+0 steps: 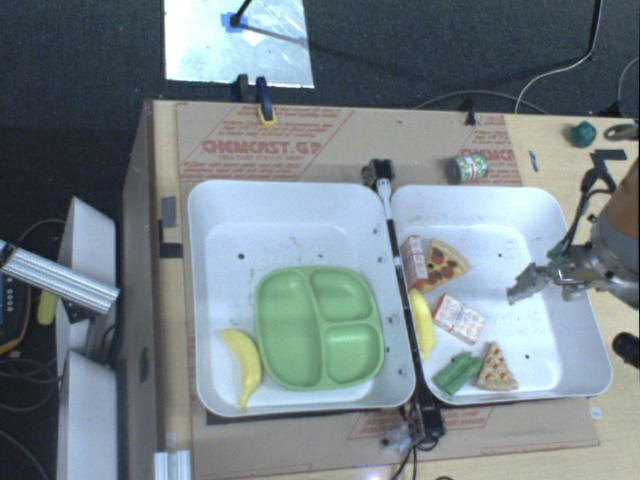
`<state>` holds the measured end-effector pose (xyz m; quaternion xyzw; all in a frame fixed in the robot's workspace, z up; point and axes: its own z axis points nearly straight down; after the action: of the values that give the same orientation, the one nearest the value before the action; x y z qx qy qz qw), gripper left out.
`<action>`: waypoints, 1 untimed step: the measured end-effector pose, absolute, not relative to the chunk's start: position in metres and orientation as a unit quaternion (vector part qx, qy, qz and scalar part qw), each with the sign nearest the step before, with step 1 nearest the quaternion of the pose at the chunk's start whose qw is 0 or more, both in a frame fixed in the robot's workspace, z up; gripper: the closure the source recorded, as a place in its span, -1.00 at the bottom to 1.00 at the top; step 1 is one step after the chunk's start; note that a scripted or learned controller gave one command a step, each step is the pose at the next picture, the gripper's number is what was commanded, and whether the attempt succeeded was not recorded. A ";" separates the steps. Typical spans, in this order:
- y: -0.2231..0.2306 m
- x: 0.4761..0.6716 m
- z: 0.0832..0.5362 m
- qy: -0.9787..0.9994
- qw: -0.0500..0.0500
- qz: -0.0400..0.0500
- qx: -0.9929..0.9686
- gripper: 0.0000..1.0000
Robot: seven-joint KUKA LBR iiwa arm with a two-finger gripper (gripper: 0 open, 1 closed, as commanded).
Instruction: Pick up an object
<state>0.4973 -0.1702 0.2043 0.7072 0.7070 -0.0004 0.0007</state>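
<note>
A dark carpet floor surrounds a wooden bench [300, 138] that has red printed letters on its top. On the floor behind the bench lies a shiny metal sheet [238, 26]. Two shallow white bins stand side by side on the bench, touching along their inner walls.

The left bin [290, 208] holds a green divided plate [318, 326] in its front half, and a yellow banana [243, 365] lies just beside the plate at the front left corner. The back half of this bin is bare white floor.

In the right bin [500, 213] the things lie toward the left and the front: a small red and white packet [412, 259] along the dividing wall, a pizza slice [446, 262] beside it, a pink and white block [459, 319], a second yellow banana [422, 323] against the wall, a green object [457, 374] and another pizza slice [495, 368] near the front edge. The back and the right part of this bin are free.

The gripper [525, 286] is over the right side of the right bin, near its right wall, well apart from the pink and white block. I cannot tell how far it is open, and nothing is seen in it.

A small can [467, 167] lies on the bench behind the right bin.
</note>
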 end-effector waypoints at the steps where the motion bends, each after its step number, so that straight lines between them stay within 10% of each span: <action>1: -0.116 0.542 0.172 0.708 0.000 0.001 0.706 -1.00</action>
<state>0.5422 -0.1160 0.1716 0.7057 0.7085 0.0007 0.0003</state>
